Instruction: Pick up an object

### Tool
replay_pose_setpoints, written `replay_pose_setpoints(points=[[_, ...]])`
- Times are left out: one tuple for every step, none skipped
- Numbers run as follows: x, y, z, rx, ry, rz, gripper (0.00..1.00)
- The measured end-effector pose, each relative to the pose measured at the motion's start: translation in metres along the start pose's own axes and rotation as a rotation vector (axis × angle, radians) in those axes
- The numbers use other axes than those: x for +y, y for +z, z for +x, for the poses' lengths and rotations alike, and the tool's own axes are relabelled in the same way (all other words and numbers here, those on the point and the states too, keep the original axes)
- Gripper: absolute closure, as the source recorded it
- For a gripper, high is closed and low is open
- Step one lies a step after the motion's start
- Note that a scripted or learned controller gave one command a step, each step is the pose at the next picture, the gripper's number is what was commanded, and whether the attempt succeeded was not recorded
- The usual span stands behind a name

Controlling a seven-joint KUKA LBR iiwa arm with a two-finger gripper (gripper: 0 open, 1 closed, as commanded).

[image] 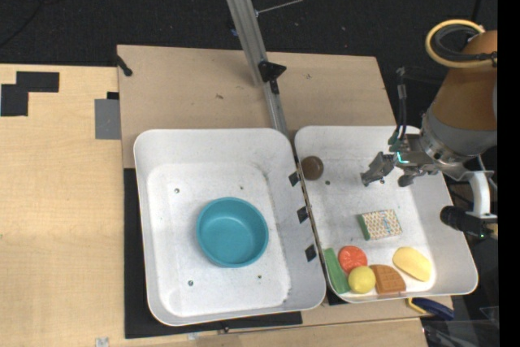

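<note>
White plastic forms both shallow bins on the bench, set side by side and viewed from above at a slant.

Camera view, left bin: it contains one teal bowl, upright, near the middle of the floor.

Camera view, right bin: a small brown ball sits near the upper left corner, close to the dividing wall. A patterned sponge block lies near the centre. Along the lower edge are clustered a green strip, a red tomato-like piece, a yellow-green round piece, a brown bread-like piece and a yellow lemon-like piece, mostly touching or just beside one another.

Arm pose: the arm enters from the right, wrist tilted so the gripper points left and downward over the upper part of the right bin. The fingers appear spread apart, with nothing between them; nothing is held.

Assessment of the step in hand: an approach, with no object yet selected by contact. The sponge block lies nearest, just below the gripper, and stands apart from its neighbours, so it looks the cleanest target. A good attempt would centre over it, descend vertically and straddle its narrow sides. The crowded lower cluster risks nudging adjacent pieces.
</note>
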State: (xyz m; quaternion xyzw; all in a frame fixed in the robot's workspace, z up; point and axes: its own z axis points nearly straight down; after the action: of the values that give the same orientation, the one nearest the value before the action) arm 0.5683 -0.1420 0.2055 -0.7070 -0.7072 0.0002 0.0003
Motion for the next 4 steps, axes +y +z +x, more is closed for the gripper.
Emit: replay_pose_setpoints(points=[[0.000, 0.000, 0.000, 0.000, 0.000, 0.000, 0.00], [-0.008, 0.051, 0.007, 0.001, -0.001, 0.004, 0.00], [-0.001, 0.099, 0.010, 0.001, -0.001, 0.004, 0.00], [-0.001, 0.115, 0.010, 0.000, 0.000, 0.000, 0.00]])
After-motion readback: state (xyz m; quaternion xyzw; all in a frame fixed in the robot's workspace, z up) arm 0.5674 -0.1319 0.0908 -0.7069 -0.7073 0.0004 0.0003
